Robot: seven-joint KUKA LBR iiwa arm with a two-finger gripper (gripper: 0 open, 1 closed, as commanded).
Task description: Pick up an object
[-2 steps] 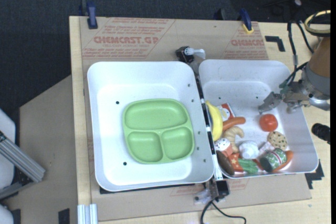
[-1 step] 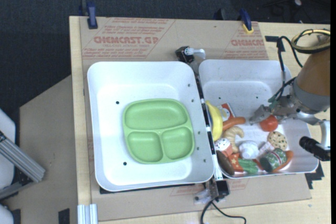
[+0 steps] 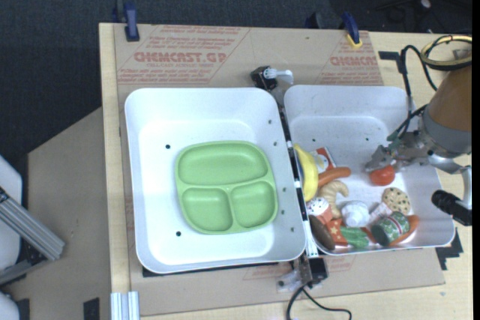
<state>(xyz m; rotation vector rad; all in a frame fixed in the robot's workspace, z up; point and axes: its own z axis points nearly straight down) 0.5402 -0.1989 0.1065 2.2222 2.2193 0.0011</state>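
My gripper (image 3: 388, 160) reaches in from the right and hangs low over the right bin (image 3: 337, 116). A small red tomato-like piece (image 3: 382, 176) lies right under its tip, touching or nearly touching it. To the left of it lie a yellow banana (image 3: 304, 170) and an orange carrot-like piece (image 3: 334, 176). A chocolate-chip cookie (image 3: 395, 199) sits just below the tomato. Along the bin's front wall are a green can (image 3: 391, 228), a white piece (image 3: 355, 214) and a dark brown piece (image 3: 323, 231).
The left bin (image 3: 150, 124) holds a green three-compartment plate (image 3: 225, 186). The toys crowd the right bin's front half, and its back half shows bare white floor. A black cable (image 3: 409, 86) loops near the arm at the right edge.
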